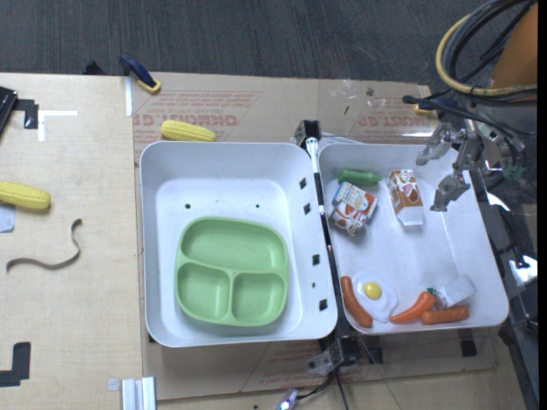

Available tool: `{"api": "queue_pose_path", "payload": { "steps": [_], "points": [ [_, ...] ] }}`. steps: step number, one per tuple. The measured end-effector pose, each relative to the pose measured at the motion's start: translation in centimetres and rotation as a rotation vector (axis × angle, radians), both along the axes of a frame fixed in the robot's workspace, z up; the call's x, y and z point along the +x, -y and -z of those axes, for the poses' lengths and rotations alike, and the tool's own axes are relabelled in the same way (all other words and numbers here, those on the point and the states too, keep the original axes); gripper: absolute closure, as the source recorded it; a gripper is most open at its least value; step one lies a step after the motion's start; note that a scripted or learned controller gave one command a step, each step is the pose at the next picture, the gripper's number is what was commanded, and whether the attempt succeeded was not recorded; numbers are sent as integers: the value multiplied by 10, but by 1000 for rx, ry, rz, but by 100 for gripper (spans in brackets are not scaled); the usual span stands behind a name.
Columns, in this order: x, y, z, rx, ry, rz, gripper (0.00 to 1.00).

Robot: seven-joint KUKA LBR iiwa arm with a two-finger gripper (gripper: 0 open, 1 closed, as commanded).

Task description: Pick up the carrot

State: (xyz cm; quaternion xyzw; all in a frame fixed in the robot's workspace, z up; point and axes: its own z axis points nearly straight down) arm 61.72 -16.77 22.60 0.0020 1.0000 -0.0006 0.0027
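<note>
The gripper (446,171), apparently open and empty, hangs far of the carrot (444,315), which lies left-to-right.

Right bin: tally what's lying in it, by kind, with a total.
Carrots: 2
Sausage: 1
Fried egg: 1
Cartons or packets: 2
Green vegetable: 1
White block: 1
Total: 8
</note>
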Motion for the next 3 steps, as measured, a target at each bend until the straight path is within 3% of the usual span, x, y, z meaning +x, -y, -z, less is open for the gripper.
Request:
{"api": "queue_pose_path", "payload": {
  "steps": [1, 2, 3],
  "points": [
    [-51, -74, 68, 2, -3, -51, 0],
    [-92, -63, 134, 0, -3, -161, 0],
    [-133, -70, 134, 0, -4, -348, 0]
  ]
}}
